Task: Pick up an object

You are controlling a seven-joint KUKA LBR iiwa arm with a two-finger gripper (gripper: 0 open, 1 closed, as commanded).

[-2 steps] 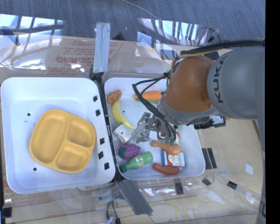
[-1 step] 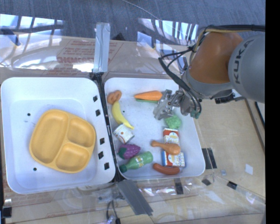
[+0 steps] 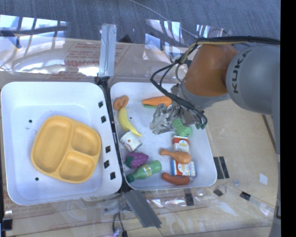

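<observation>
Green toy, small, leafy, under our gripper; jaws' state we cannot tell. Carrot, banana close by.

This looks like a robot lab, not a home. A big grey robot arm with black cables reaches over a bench that holds two white bins, stuck down with strips of grey tape. One bin has a yellow plastic tray and the other has small toy foods, and the floor is dark blue carpet.
</observation>
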